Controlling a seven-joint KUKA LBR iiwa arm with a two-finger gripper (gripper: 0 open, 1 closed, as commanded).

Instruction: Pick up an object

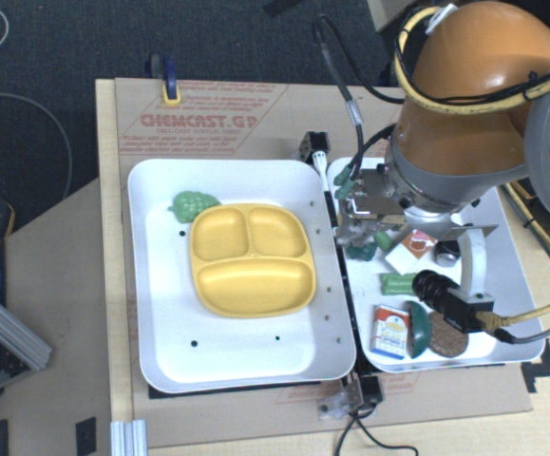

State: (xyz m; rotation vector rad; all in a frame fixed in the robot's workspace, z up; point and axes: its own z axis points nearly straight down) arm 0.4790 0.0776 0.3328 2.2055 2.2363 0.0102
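Dark carpet is seen round the bench [123, 255]. Left bin [161, 340] is taken up by a yellow divided plate [252, 259] w/ a green lump [194, 205] at its far corner. Right bin [517, 255] holds small clutter, incl. a carton [389, 332] and green block [400, 283], prob. pick candidates. Gripper [360, 218] is hung low over that bin's left edge; grip state can't be told, nothing is seen held.

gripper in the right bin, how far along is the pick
Done: the arm has reached over the right bin, and the gripper is low at its left edge among small items. In hand: nothing visibly held. Left: grasping and lifting an object; the yellow tray sits untouched in the left bin.
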